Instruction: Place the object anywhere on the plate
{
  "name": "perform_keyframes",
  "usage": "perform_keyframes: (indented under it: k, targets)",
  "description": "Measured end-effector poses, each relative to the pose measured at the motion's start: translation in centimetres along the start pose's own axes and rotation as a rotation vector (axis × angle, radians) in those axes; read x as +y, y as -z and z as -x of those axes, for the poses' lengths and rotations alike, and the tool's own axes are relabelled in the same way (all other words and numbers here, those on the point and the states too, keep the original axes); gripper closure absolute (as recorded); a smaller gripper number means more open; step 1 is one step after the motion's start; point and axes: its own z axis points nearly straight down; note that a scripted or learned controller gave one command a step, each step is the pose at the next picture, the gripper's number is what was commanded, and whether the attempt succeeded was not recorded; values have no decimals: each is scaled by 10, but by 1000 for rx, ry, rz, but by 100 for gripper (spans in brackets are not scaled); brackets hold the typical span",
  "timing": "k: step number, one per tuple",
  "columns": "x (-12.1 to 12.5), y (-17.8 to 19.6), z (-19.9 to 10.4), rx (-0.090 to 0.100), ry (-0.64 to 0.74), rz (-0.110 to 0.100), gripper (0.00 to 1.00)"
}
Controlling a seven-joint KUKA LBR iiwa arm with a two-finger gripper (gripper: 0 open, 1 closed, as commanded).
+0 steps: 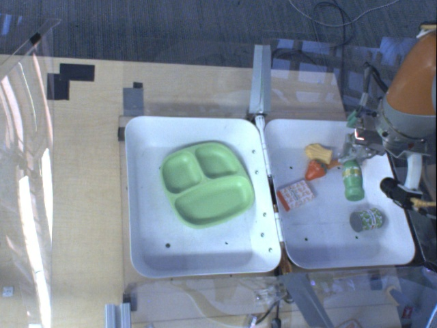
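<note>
A green three-compartment plate (207, 183) lies in the left white bin (147, 251), with nothing on it. In the right bin (328, 251) lie several small objects: a green bottle (353, 182), a yellow piece (317, 153), an orange-red piece (315, 171), a red-and-white packet (295, 195) and a green-and-white can (367, 219). My gripper (354, 149) hangs low over the right bin, just above the top end of the green bottle. Whether it touches the bottle cannot be made out from this view.
A metal divider (260, 80) runs between the two bins at the back. The arm's grey body and orange band (413, 80) come in from the right above the right bin's far corner. A black cable (341, 9) lies on the floor behind.
</note>
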Motion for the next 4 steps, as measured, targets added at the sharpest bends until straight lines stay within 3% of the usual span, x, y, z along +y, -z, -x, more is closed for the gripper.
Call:
perform_keyframes:
  k: [1,2,3,4]
  targets:
    - [-3,-30,-72,2,140,-3,100]
    - [-10,-21,-156,3,91,-3,100]
    - [5,-30,-242,3,242,-3,100]
    - [5,-30,-242,3,242,-3,0]
